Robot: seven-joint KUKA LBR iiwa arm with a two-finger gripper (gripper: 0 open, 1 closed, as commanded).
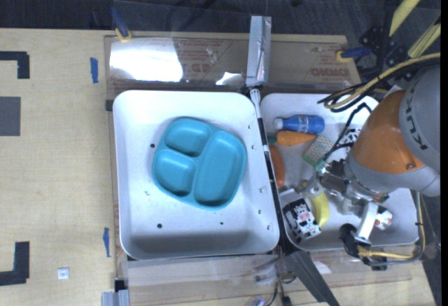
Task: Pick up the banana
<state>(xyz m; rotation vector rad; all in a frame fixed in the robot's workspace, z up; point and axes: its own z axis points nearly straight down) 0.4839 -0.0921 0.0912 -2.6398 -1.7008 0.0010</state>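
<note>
The banana [322, 210] is a short yellow piece lying in the right bin [402, 231], near its front left corner. My gripper [319, 187] hangs just above and behind the banana, at the end of the grey and orange arm [381, 147] that covers the bin's right half. The gripper's tip is dark and partly merges with the clutter under it. I see nothing lifted off the bin floor.
The right bin also holds a blue bottle [302, 122], an orange carrot [294, 137], a checkered packet [317, 149] and a black-and-white item [302, 216] beside the banana. A blue divided plate [199, 161] lies in the left bin [136, 150].
</note>
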